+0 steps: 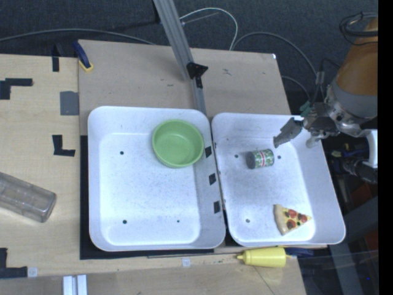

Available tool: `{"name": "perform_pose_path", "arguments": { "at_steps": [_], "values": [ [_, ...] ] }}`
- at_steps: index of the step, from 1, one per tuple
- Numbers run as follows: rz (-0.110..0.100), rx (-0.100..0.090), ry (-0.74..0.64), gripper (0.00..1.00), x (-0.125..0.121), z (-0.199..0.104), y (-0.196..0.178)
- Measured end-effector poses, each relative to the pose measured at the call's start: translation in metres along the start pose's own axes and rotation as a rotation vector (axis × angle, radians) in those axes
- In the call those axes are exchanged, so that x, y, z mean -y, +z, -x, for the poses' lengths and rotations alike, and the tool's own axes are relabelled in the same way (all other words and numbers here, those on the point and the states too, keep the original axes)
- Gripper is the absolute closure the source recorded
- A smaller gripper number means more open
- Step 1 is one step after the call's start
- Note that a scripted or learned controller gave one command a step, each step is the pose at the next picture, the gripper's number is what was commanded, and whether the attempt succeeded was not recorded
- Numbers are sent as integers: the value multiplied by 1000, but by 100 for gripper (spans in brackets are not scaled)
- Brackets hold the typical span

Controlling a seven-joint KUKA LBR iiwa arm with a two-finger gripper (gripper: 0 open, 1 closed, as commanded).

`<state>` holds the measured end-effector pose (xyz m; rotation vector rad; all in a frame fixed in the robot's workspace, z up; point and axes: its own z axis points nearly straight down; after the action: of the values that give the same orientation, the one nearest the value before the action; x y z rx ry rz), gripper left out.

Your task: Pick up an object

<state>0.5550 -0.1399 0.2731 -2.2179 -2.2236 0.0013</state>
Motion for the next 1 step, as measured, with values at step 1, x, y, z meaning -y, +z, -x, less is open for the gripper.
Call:
{"name": "perform_pose_path", "arguments": {
  "at_steps": [1],
  "values": [
    [0,0,0,0,0,0,0]
  ]
}}
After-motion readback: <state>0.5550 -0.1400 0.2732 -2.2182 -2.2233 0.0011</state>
